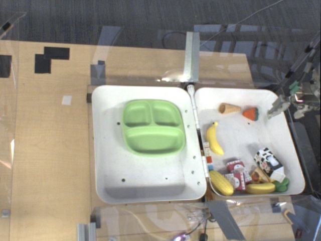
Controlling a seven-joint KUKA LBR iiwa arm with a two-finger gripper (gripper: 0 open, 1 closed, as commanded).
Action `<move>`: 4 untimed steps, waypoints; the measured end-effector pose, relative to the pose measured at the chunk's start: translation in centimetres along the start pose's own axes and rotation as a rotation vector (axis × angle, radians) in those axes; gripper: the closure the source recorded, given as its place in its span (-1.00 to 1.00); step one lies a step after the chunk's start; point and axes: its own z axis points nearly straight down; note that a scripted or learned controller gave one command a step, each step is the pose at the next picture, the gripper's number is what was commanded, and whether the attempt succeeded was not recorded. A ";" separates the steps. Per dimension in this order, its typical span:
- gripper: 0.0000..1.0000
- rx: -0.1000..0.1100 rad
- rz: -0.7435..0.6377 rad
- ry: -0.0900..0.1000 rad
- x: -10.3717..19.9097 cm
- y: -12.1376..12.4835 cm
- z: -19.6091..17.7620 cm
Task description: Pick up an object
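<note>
I see the hand (279, 106) at the right bin's (281, 149) far right edge, over the rim; I cannot tell how it is set, and nothing shows in it. In that bin lie a cone (229, 108) and a strawberry (251, 114) at the far side, a banana (214, 139) by the left wall, and a corn cob (221, 182) among clutter near the front. The left bin (108, 174) holds a green divided plate (152, 126).

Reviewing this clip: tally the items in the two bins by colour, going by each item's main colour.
Green: 2, divided plate, small piece
Yellow: 3
Red: 2
Tan: 1, cone
Black-and-white: 1
Total: 9
</note>
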 end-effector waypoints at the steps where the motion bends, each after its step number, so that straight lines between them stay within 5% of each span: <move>1: -1.00 0.000 0.000 0.000 0.0 0.0 0.0; 2: -1.00 0.000 0.000 0.000 0.0 0.0 0.0; 3: -1.00 0.000 -0.117 0.000 1.2 4.1 8.0; 4: -1.00 -0.001 -0.243 0.001 6.1 6.7 15.1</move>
